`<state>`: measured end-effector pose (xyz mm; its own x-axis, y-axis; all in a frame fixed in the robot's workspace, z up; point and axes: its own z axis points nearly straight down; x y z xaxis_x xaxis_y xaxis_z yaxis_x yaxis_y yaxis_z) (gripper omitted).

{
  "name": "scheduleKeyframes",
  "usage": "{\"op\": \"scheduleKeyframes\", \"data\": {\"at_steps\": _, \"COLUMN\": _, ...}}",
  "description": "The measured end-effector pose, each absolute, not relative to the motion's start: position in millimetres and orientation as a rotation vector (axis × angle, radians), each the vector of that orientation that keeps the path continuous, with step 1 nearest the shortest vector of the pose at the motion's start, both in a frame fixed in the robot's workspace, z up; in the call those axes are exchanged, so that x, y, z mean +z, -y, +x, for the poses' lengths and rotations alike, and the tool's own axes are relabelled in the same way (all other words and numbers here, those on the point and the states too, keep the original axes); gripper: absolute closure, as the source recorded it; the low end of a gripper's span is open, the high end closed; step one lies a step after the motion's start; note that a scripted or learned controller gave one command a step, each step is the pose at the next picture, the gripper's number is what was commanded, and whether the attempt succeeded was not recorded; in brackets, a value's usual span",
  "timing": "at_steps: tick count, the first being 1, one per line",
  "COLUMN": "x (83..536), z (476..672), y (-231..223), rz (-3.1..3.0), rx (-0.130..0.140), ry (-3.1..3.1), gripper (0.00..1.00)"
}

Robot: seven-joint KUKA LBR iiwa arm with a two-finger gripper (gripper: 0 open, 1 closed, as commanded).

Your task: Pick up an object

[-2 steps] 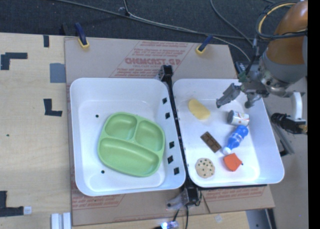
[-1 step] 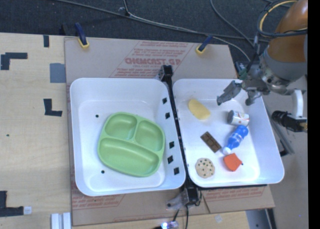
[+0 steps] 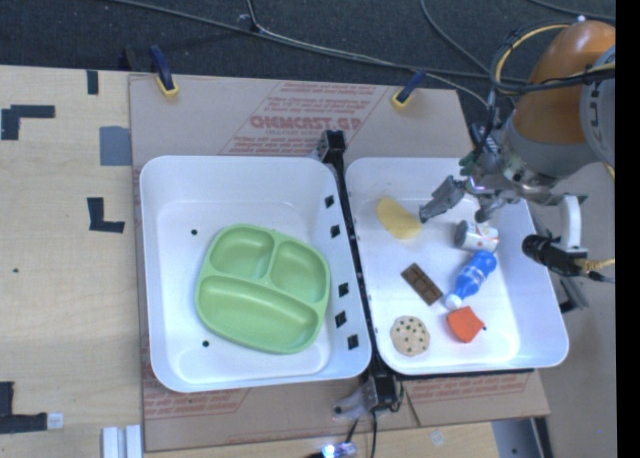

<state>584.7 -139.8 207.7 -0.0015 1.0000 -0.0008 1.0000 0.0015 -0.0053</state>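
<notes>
I had the gripper (image 3: 462, 208) over the right bin (image 3: 530, 331), its two fingers spread apart with nothing between them. I judged this the approach step, the pick not yet made. The yellow piece (image 3: 399, 218) lay just to its left, the blue bottle (image 3: 471, 276) just below it. Next I would need to settle on one, centre over it and descend before closing.

Plate (image 3: 263, 289) in left bin (image 3: 160, 186)
</notes>
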Motion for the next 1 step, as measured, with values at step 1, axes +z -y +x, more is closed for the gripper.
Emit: {"op": "scheduleKeyframes", "data": {"at_steps": 1, "x": 143.7, "z": 580.7, "y": 142.7, "rz": -2.217, "rx": 0.009, "ry": 2.219, "gripper": 0.00}}
